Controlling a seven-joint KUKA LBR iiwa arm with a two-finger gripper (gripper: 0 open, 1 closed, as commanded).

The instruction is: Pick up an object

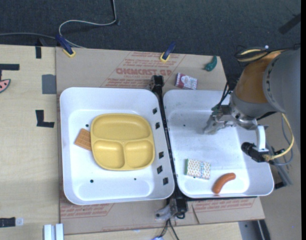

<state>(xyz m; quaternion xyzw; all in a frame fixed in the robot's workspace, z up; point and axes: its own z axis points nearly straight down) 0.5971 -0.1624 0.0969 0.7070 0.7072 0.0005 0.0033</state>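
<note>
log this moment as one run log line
hand: over right bin, holding nothing | sausage, packet: near right bin's front | yellow tray: left bin

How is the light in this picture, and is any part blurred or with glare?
Camera view: even, soft light; the yellow plate and sausage cast only faint shadows on the white bins, which are bright but not glaring; the hand looks slightly soft; the edges are a little bent.

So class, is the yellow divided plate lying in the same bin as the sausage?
No: the yellow plate lies in the left bin, the sausage in the right bin.
</note>
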